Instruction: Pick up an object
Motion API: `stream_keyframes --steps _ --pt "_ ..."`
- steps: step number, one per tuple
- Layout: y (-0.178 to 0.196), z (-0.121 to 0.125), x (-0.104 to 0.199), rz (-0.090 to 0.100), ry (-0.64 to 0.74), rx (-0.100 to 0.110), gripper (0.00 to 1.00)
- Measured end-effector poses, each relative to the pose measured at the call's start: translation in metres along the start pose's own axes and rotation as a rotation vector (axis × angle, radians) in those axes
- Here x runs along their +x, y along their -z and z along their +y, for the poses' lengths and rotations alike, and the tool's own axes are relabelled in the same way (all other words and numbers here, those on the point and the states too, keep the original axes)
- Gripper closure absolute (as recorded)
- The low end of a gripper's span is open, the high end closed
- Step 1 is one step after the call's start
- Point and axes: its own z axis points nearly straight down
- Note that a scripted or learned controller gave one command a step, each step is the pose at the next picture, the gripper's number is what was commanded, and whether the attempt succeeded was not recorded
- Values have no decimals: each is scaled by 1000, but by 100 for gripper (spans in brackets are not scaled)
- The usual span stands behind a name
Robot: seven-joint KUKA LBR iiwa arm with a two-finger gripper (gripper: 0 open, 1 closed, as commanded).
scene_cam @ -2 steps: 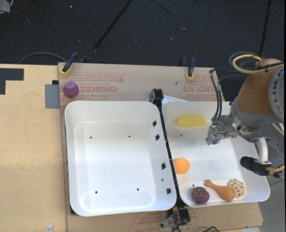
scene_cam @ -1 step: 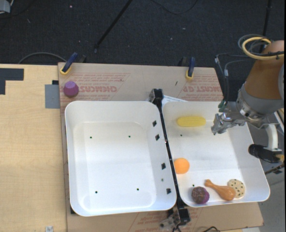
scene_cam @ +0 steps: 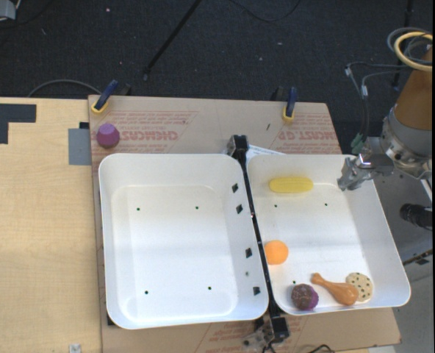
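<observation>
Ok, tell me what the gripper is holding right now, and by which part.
Nothing. The gripper sits at the right bin's far right rim, with no object between its fingers; the corn cob lies apart.

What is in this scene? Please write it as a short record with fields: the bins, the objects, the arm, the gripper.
right bin: holds a yellow corn cob, an orange ball, a purple ball, a chicken leg and a cookie
left bin: white, beside the right bin
outside the bins: a purple object on the cardboard, past the left bin's far corner
arm: reaches in from the right
gripper: at the right bin's far right rim, holding nothing visible
</observation>
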Motion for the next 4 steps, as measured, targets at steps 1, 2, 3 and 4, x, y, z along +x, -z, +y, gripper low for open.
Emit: stream_keyframes --steps 1,2,3,4 --pt "-15 7 52 2 4 6 100" --pt "-25 7 106 2 3 6 100" --pt "-17 11 157 2 3 5 100" --pt "-19 16 217 2 4 5 100"
